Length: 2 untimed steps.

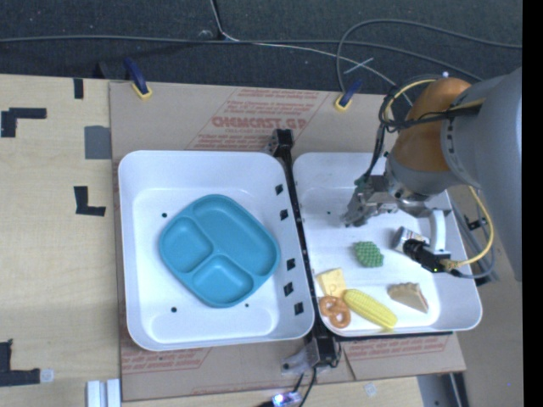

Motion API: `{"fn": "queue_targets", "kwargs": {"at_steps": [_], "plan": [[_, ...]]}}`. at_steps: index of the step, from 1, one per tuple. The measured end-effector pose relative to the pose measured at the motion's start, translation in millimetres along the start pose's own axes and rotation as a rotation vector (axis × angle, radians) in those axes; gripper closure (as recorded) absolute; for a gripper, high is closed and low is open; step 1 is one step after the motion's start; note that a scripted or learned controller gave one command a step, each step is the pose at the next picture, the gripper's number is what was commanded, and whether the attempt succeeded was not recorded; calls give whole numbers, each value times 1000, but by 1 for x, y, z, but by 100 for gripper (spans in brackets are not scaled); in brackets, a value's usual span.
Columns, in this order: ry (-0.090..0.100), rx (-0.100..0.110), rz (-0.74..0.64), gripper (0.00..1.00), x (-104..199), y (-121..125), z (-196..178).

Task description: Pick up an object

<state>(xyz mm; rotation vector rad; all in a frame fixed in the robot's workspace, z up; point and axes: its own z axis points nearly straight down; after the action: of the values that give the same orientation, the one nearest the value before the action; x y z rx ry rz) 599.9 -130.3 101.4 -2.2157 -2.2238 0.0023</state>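
Hovering with fingers [355,214], spread unclear, over bare floor of the right white plastic bin [327,181]; sitting just below, untouched, the small green knobbly ball [368,254]. Risking closing on nothing, being offset.

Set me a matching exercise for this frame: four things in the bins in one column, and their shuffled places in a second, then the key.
Things:
1. blue divided plate
2. green bumpy item
3. corn cob
4. pincer

Places:
A. near the front edge of the right bin, beside a pretzel
B. over the upper part of the right bin
C. middle of the left bin
D. middle of the right bin, just below the pincer in the view

Pairs: 1-C, 2-D, 3-A, 4-B
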Motion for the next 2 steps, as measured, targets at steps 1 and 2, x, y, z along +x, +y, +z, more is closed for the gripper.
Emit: {"fn": "queue_targets", "kwargs": {"at_steps": [1,2], "plan": [[-1,-7,1,100,-1,4,-63],[0,-7,1,100,9,5,-112]]}}
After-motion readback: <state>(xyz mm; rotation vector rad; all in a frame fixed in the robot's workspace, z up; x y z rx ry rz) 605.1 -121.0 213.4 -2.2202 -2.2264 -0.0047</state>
